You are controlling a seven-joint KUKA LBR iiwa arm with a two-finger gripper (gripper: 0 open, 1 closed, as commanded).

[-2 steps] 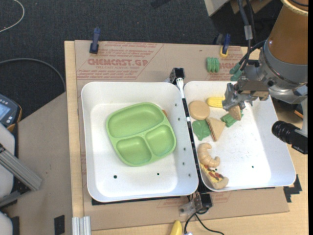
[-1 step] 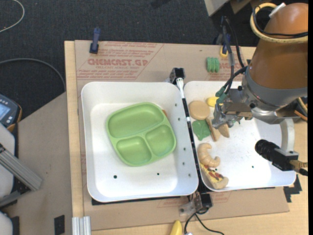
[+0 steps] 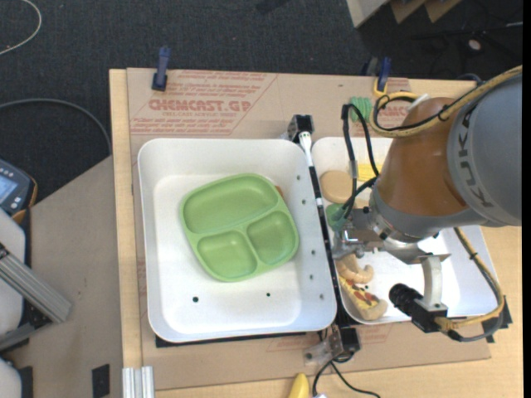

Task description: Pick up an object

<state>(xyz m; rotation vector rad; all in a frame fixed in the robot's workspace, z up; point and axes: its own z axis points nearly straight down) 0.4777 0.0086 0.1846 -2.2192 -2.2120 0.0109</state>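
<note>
Right bin [image 3: 474, 259], under the arm [image 3: 431, 172]: small mixed items including a tan round piece [image 3: 335, 185] near the divider, judged light, stiff, best pinched across its edges; gripper state cannot be told; left bin [image 3: 158, 222] holds green divided tray [image 3: 240, 225].

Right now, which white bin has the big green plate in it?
The left bin. A green divided tray lies flat in its middle. The right bin instead sits under the arm, with small items beside the divider.
</note>
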